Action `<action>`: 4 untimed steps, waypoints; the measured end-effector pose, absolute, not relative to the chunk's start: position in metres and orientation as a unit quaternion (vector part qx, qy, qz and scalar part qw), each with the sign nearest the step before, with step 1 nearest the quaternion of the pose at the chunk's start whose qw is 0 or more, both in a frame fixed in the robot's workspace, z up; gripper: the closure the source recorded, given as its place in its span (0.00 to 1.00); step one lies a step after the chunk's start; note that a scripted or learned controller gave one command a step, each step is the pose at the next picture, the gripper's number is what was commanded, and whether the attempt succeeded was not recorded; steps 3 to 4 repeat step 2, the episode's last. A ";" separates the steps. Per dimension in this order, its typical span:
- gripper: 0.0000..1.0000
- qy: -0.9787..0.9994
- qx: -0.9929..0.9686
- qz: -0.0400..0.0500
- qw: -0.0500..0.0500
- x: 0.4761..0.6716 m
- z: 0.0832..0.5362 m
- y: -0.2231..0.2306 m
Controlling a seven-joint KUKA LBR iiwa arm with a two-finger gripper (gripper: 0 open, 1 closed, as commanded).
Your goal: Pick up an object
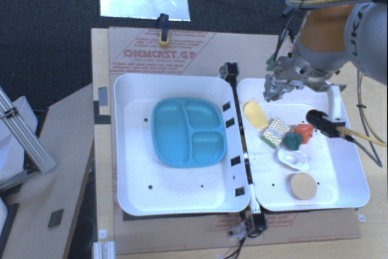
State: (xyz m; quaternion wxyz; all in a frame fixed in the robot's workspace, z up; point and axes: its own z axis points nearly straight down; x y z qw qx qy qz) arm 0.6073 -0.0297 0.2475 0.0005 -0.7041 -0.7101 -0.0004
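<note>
- The tool (276, 91) hangs over the back of the right bin (345, 188), at about 11 o'clock in it; I can't tell how it is set, and nothing shows in it.
- Nearest thing is the yellow piece (255, 114), just beside the tool toward 7 o'clock, lying flat near the bin's left wall. It looks light, smooth, likely a toy; take it across its narrow width.
- The checkered block (275, 132) sits just past it, touching the green lump (292, 140) and red bit (304, 131): crowded, harder to close on.
- The tan disc (302, 185) lies alone at 6 o'clock, flat and low.
- The bin floor looks slick; things may slide.
- The left bin (133, 191) holds a blue tray (187, 131); the worktop (100, 51) has dark carpet behind.
</note>
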 end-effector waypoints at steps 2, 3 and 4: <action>1.00 -0.711 -0.704 0.000 0.001 0.566 0.224 0.065; 1.00 -0.711 -0.704 0.000 0.001 0.566 0.224 0.065; 1.00 -0.711 -0.704 0.000 0.001 0.566 0.224 0.065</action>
